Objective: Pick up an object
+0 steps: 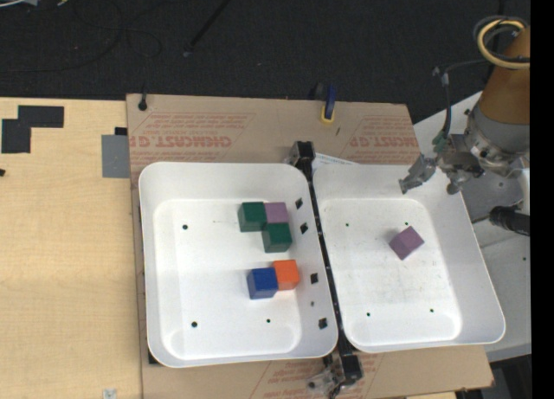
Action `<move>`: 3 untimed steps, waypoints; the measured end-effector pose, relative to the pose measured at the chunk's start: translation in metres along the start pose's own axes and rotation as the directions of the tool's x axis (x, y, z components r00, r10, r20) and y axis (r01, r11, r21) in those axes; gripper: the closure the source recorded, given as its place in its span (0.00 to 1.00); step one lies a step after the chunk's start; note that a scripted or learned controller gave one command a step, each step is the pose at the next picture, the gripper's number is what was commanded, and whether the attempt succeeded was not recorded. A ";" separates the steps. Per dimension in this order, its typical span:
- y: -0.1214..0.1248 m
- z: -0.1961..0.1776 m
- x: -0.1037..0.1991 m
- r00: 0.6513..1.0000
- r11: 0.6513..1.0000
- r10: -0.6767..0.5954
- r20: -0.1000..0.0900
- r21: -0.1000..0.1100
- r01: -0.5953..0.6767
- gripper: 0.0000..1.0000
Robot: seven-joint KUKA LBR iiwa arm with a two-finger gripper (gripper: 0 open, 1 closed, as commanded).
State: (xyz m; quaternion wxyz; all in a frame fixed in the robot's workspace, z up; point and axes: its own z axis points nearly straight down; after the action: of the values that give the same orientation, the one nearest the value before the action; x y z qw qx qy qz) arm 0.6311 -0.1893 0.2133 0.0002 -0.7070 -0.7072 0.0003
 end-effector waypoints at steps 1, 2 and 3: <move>-0.042 0.115 -0.023 1.000 1.000 0.000 0.000 -0.001 0.000 0.00; -0.017 0.126 0.009 1.000 1.000 -0.003 -0.001 0.000 0.003 0.00; -0.040 0.126 -0.017 1.000 1.000 0.001 -0.001 0.004 -0.001 0.00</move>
State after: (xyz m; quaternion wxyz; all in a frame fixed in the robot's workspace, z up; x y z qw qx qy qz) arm 0.5907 -0.2062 0.0874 0.0019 -0.7072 -0.7070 0.0012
